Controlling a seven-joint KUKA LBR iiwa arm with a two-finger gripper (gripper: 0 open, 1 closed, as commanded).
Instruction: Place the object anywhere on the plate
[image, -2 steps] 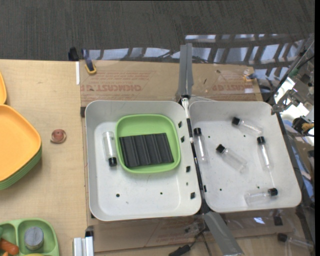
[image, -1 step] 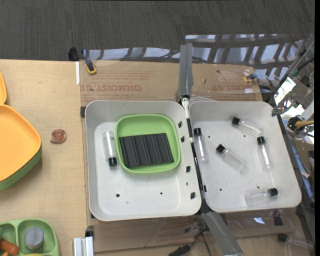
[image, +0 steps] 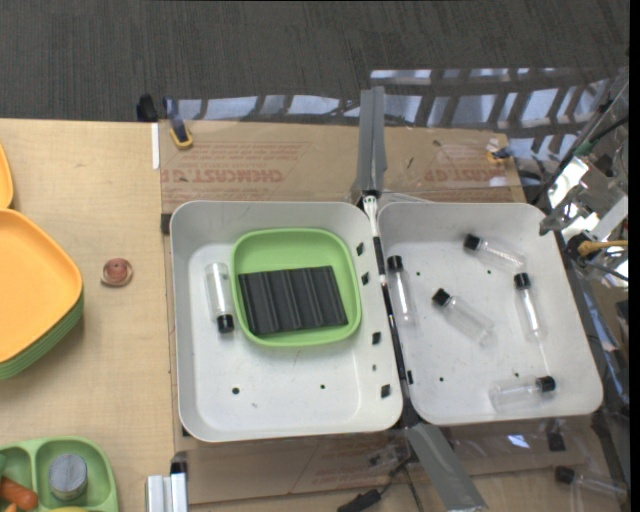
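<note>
A green square plate (image: 291, 239) sits in the left bin (image: 280, 400), toward its back. A black ridged slab (image: 292, 300) lies on the plate. Just left of the plate, a clear vial with a black cap (image: 216, 293) rests on the bin floor, cap toward the front. Several more clear, black-capped vials are scattered in the right bin (image: 480, 350). One lies along its left wall (image: 399, 292), one near the back (image: 492, 251), one in the middle (image: 464, 315), one at the right (image: 529, 307) and one at the front right (image: 520, 394).
Orange plates (image: 30, 290) are stacked at the far left of the wooden bench, with a small red knob (image: 117, 270) beside them. A green compartment tray (image: 50, 480) is at the bottom left. Metal framing and cables (image: 590, 200) crowd the right edge.
</note>
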